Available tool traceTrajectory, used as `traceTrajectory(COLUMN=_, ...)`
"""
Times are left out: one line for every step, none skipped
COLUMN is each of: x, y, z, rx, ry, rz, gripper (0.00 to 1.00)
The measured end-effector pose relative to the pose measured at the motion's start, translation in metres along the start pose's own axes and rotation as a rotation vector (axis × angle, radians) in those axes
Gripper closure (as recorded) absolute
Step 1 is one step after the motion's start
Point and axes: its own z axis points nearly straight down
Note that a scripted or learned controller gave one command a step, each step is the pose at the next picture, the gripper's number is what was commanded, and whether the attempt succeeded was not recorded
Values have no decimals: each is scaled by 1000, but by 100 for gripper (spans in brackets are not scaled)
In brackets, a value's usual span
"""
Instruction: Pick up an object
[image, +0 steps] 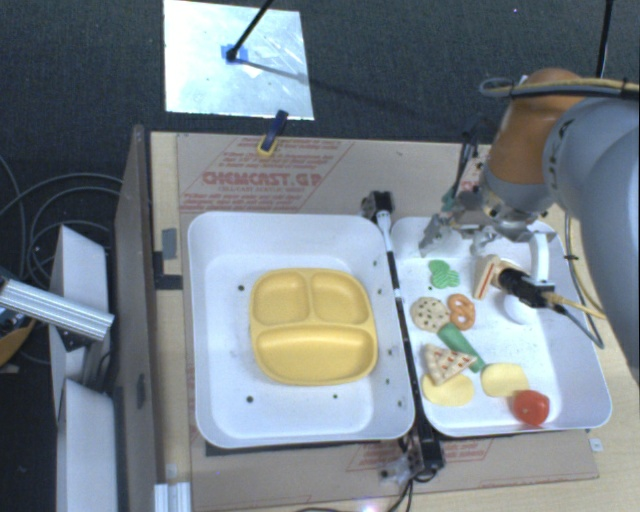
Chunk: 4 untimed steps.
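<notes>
Dark carpet (60, 90) surrounds a cardboard-topped bench (300, 165), with a shiny sheet (240, 60) lying beyond it.

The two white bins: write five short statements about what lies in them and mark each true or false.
1. The yellow divided tray lies in the left bin. True.
2. The red tomato sits at the far edge of the right bin. False: it lies near that bin's near right corner.
3. The cookie lies left of the pretzel. True.
4. The pizza slice rests on the yellow tray. False: it lies in the right bin, below the cookie.
5. The gripper hangs over the left bin. False: it is above the right bin's far end.
</notes>
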Motion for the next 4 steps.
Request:
traceTrajectory(x=3, y=7, z=57, rx=-4, ry=-3, rz=1, gripper=0)
traceTrajectory(x=-24, y=-12, z=54, rx=-6, ry=-4, rz=8, gripper=0)
traceTrajectory(x=-9, y=10, z=53, rx=-11, ry=-2, rz=2, gripper=0)
traceTrajectory(x=-10, y=10, z=41, rx=-13, ry=-2, rz=1, gripper=100)
